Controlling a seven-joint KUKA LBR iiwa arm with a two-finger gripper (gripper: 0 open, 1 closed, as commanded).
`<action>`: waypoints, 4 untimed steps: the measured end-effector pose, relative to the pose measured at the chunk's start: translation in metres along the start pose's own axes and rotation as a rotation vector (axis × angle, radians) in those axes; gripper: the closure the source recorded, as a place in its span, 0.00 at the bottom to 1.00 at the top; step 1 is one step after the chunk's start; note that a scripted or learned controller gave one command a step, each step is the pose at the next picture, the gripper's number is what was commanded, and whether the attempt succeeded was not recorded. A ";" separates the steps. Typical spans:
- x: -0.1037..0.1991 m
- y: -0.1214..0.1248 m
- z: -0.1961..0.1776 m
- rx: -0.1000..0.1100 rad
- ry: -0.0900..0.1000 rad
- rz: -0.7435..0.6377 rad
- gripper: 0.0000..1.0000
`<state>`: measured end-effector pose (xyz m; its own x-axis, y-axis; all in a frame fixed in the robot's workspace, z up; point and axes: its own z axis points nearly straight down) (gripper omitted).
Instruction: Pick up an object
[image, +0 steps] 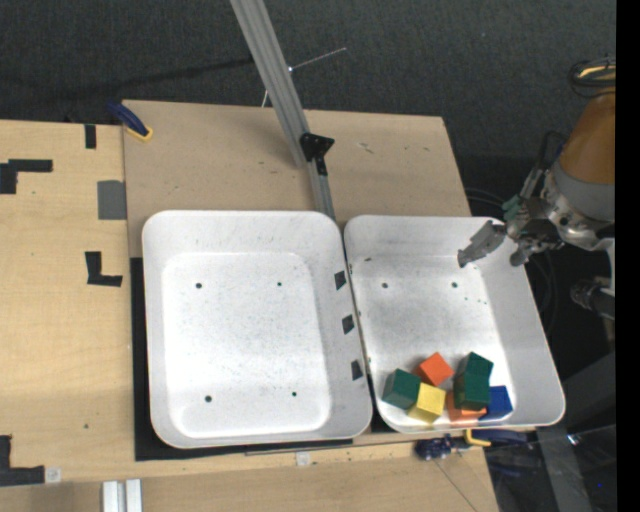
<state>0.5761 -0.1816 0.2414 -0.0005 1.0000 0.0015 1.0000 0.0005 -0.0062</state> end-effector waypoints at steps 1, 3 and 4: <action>0.000 0.001 -0.003 -0.005 -0.001 -0.002 0.00; -0.010 0.003 0.090 0.000 -0.002 0.000 0.00; -0.009 0.002 0.145 0.001 -0.001 0.000 0.00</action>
<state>0.5771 -0.1908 0.0969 -0.0010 1.0000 0.0004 1.0000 0.0010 -0.0075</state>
